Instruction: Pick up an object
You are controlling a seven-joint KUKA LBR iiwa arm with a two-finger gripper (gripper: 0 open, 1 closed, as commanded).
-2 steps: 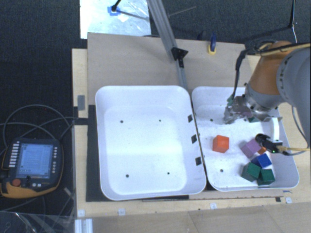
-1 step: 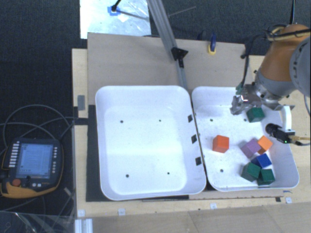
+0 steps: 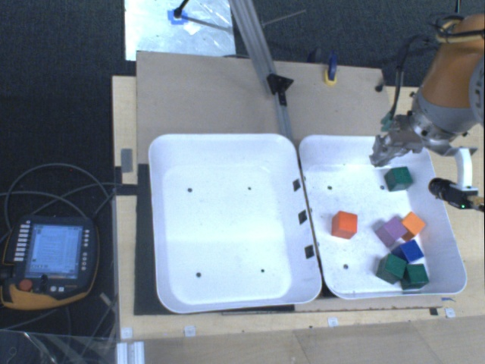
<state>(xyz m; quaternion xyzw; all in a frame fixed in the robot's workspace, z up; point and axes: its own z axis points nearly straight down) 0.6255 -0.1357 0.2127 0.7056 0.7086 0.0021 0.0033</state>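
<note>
Pincer [image 3: 384, 152] hangs over the right bin [image 3: 333, 279], just above-left of a green cube [image 3: 398, 178]; whether it is released or clenched I cannot tell

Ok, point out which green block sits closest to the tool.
The lone green block at the top of the right bin, just below the tool. The other two green blocks sit in the cluster at the bin's bottom right corner.
</note>
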